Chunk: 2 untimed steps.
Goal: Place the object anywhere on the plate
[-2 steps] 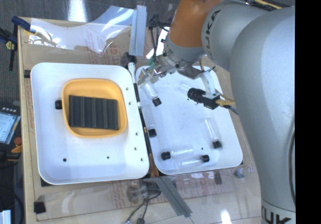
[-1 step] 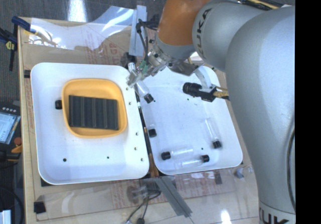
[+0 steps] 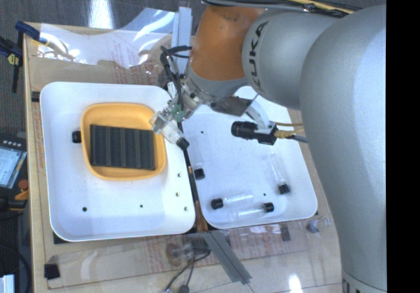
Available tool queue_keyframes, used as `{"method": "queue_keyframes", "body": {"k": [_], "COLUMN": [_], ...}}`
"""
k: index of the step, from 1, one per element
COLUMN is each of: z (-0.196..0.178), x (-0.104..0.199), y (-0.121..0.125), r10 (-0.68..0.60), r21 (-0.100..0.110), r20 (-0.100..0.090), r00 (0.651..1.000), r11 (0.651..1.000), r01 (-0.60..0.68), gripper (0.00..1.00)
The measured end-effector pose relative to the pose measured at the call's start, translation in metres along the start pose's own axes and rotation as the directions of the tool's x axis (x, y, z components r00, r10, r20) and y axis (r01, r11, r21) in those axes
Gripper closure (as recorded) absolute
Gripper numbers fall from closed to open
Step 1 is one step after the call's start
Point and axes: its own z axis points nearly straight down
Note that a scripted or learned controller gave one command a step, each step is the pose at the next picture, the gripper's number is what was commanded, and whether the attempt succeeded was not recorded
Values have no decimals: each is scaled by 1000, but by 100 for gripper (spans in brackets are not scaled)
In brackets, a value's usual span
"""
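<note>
Plate [image 3: 97, 119], yellow with a dark ribbed slab [image 3: 123, 147] lying on it, sits in the left bin [image 3: 59, 216].
Gripper [image 3: 168, 125] hangs over the plate's right rim, beside the seam between the bins; I cannot tell whether it is released or clenched. Clear tubes with black caps [image 3: 240, 204] lie along the near side of the right bin [image 3: 298, 209].

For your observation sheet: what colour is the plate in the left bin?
Yellow-orange plate, clearest in the camera view.
</note>
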Motion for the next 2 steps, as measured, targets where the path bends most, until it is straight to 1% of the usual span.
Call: {"method": "queue_keyframes", "body": {"k": [1, 2], "z": [0, -1], "x": [0, 13], "y": [0, 24], "r10": [1, -9], "r21": [0, -3], "r20": [1, 4], "r00": [1000, 1000], "r11": [1000, 1000], "r01": [-1, 9], "gripper": [0, 0]}}
